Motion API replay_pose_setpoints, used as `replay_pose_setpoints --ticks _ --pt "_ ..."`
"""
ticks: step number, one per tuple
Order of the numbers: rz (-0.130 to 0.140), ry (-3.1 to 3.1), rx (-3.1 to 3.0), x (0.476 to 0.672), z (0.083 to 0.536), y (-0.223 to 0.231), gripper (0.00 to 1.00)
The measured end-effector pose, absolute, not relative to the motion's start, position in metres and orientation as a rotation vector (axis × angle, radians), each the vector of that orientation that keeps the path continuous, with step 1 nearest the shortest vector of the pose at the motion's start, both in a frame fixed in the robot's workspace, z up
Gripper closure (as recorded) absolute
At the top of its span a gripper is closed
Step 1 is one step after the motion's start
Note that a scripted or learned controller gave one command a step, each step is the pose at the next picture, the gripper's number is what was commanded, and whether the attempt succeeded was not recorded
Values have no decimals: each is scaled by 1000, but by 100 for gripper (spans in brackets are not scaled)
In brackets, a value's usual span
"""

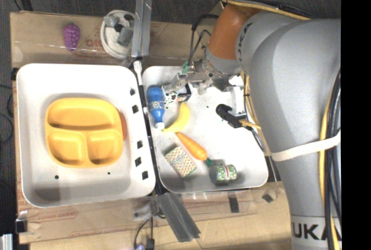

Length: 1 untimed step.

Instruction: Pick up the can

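Bench (35, 34) carries two white bins (35, 173), a purple grape bunch (71, 36) and a cable coil (117, 33), left of the gripper (177, 89).

Big smooth grey arm (290, 86), orange band (227, 31) above the wrist, thin black cables looping there, a pale strap across the body, white "UKA" lettering (310, 233) low down.
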<state>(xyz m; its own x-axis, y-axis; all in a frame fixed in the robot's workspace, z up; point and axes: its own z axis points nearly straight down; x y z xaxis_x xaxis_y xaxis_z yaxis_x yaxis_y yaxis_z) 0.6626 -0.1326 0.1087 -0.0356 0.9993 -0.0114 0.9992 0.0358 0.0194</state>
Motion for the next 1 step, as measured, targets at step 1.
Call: replay_pose_setpoints --ticks 1 --pt "5 2280 2128 662 109 -119 0"
